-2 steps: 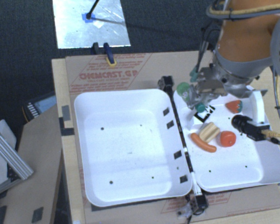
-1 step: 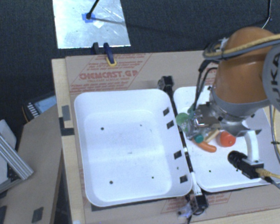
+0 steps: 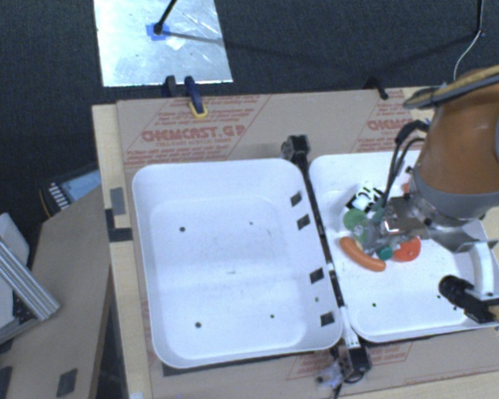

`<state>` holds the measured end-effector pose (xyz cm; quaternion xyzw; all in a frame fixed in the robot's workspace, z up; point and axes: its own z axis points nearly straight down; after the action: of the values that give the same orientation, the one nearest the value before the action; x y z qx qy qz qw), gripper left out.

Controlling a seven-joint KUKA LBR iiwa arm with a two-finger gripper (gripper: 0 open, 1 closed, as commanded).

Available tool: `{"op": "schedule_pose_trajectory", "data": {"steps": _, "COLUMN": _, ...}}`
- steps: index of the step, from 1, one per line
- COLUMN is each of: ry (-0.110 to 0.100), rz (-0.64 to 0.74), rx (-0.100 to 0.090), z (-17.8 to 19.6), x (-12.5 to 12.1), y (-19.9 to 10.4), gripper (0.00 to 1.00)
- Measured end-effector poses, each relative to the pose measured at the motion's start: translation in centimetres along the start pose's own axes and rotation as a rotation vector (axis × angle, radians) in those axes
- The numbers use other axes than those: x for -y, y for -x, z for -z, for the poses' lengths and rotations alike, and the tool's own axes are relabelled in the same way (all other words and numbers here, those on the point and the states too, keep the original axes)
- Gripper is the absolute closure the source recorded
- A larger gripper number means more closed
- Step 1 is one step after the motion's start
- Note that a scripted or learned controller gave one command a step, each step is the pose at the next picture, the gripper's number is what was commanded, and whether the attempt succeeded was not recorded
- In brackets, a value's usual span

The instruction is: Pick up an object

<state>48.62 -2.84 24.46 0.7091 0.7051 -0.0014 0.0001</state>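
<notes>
Gripper (image 3: 383, 236) down in right bin (image 3: 419, 314) over toy pile: orange sausage (image 3: 363, 256), green piece (image 3: 354, 220), red piece (image 3: 407, 250). Grasp state indiscernible.

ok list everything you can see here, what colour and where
left bin: 1, white, left half of the bench
right bin: 1, white, right half of the bench, beside the left bin
orange sausage-shaped toy: 1, orange, right bin, near its left wall
green toy: 1, green, right bin, just above the orange one
red toy: 1, red, right bin, right of the orange one, partly under the hand
black and white toy: 1, right bin, top of the cluster
foil sheet: 1, silver, floor behind the bench
arm: 1, grey and orange, over the right bin
hand: 1, metal, down among the toys
</notes>
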Motion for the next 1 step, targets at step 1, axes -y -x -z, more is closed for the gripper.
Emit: {"op": "schedule_pose_trajectory", "data": {"steps": 1, "ry": 0.024, "rz": 0.012, "rx": 0.000, "z": 15.34, "x": -6.02, "y": -0.11, "gripper": 1.00}}
